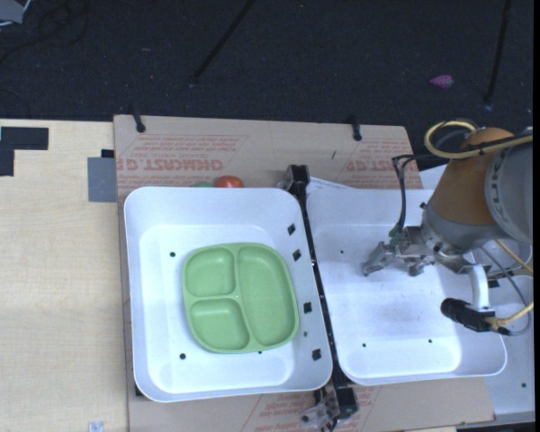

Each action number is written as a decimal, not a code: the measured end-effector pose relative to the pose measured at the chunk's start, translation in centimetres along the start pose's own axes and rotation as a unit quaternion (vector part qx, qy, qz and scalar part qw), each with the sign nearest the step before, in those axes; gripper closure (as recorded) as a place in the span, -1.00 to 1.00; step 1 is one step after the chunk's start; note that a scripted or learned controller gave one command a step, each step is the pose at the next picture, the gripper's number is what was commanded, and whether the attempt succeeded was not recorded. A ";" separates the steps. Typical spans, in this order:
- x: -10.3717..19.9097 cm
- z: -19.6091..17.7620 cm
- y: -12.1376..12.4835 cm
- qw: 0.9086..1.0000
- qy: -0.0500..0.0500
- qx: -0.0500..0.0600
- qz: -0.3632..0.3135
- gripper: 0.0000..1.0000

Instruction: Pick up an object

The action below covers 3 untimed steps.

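In the left bin (148, 241), you see the green plate (240, 297) with three compartments, lying flat near the middle of the floor, a little toward 5 o'clock. It is the only thing inside the bins that you can pick. Over the right bin (405, 349), toward its 1 o'clock part, the jaws (375, 263) hang with their tips pointing to 9 o'clock; they look spread a little and nothing is between them. The plate is well apart from them, at 9 o'clock. Behind the left bin, at 12 o'clock, a small red thing (229, 183) lies on the cardboard (252, 151) of the desk.
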State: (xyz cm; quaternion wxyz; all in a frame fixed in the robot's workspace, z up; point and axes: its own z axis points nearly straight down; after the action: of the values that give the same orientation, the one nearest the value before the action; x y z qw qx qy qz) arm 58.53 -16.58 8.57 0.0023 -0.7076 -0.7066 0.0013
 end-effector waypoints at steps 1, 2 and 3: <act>-0.1 -1.2 0.1 1.000 0.000 -0.001 0.001 1.00; -0.5 -7.5 0.4 1.000 -0.001 -0.004 0.000 1.00; -0.2 -13.8 0.2 1.000 -0.001 -0.004 -0.001 1.00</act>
State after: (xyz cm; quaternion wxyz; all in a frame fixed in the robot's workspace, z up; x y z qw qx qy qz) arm 58.79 -16.81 22.39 -0.0015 -0.7068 -0.7074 -0.0009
